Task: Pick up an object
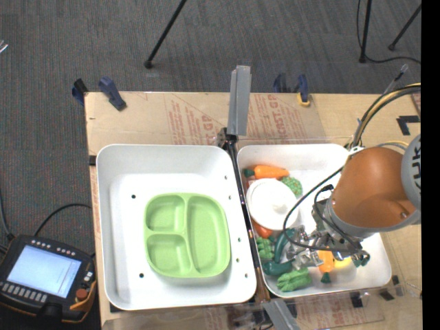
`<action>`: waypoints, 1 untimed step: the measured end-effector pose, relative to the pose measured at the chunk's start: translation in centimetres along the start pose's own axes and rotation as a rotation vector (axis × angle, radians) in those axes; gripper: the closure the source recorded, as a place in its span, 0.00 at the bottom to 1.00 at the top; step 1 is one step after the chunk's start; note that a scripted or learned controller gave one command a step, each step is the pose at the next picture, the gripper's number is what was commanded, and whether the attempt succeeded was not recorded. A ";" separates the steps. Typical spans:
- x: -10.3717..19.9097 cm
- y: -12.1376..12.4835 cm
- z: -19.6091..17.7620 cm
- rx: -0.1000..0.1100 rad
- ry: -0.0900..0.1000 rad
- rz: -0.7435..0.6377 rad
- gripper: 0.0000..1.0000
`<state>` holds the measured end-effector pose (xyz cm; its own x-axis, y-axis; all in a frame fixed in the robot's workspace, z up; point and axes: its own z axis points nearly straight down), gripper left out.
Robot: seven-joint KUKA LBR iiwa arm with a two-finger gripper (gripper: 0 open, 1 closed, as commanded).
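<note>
The right bin [323, 155] holds a jumble of toy food. An orange carrot [271, 172] lies at its far left, with a white round bowl [273, 201] just below it and a green knobbly piece [294, 184] beside that. Dark green pieces [280, 251] and a light green piece [293, 279] lie near the front. My gripper [311, 247] hangs low over the front middle of this bin, right above an orange and yellow piece [326, 260]. The orange band of the wrist [371, 188] hides the bin's right part.
The left bin [110, 184] contains a light green divided plate [187, 234]. A grey upright post [239, 102] stands behind the gap between the bins. A teach pendant [45, 273] lies on the floor at lower left. Blue clamps [110, 91] grip the bench's back edge.
</note>
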<state>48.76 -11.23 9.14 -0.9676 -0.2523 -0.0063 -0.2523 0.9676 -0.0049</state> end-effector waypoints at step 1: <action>0.1 -1.6 0.4 -0.006 0.005 -0.082 1.00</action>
<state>49.10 -12.76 8.75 -0.9437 -0.3307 -0.0014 -0.3307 0.9437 0.0008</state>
